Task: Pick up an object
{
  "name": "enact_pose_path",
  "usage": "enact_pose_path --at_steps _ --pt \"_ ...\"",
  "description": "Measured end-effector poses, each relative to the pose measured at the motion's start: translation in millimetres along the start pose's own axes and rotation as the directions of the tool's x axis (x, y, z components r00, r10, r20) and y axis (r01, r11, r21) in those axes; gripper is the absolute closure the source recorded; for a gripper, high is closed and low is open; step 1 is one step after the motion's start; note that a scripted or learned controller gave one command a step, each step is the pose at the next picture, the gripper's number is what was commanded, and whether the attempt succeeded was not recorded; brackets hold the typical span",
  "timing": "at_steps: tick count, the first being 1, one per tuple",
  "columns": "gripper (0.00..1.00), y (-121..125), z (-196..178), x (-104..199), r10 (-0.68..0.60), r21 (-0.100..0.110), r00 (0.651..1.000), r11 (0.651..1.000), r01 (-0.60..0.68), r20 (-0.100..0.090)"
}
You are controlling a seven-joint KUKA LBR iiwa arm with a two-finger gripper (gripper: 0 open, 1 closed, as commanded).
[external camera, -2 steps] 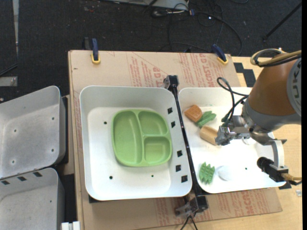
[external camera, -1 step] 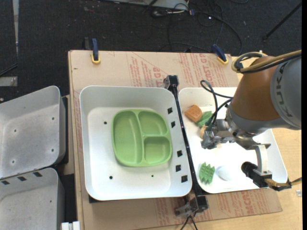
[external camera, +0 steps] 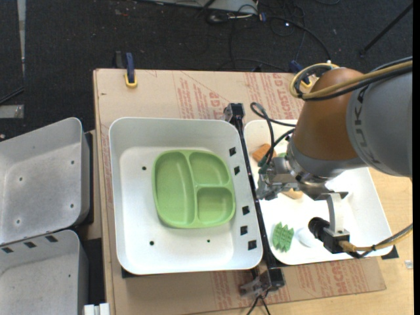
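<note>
Left bin (external camera: 125, 176) has a pale green, three-compartment plastic plate (external camera: 194, 189) lying flat: light, stiff, slick, probably best grabbed by the rim. In the right bin (external camera: 377, 195), a small ridged green plastic piece (external camera: 283, 236) near the front edge looks easier to pinch. Can't tell what my jaws are doing. Plywood desk (external camera: 170, 90), cables on the floor behind.

arm (external camera: 341, 120): hides much of right bin (external camera: 374, 199) | tool (external camera: 279, 182): fingers hidden | orange object (external camera: 262, 152): partly covered

A brown board bench (external camera: 177, 94) bears two white bins (external camera: 125, 176) (external camera: 367, 205) side by side.
</note>
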State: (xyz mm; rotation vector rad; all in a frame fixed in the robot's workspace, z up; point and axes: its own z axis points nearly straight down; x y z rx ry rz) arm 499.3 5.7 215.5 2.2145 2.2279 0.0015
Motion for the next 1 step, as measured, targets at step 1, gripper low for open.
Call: enact_pose_path --at_steps 1 --pt "1.00 -7.6 -11.4 56.7 -0.003 0.000 1.000 1.000 0.003 -0.002"
